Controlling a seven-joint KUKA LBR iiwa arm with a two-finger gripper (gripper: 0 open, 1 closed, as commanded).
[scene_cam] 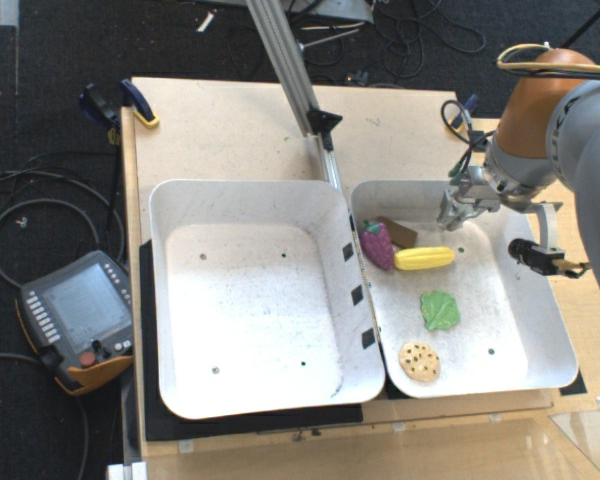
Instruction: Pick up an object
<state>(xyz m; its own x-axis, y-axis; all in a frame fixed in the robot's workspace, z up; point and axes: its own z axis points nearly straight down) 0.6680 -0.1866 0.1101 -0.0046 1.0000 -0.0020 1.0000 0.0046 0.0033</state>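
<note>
While the claw (450,218) hangs over the right bin's (540,338) far side, its grip state unreadable, the yellow corn cob (424,258) lies just nearer and leftward, long axis running left-right.

No text, label, brand or number can be read here. The handheld control pendant (78,318) at nine o'clock has a screen and keys, but they are too small and blurred to make out.
</note>
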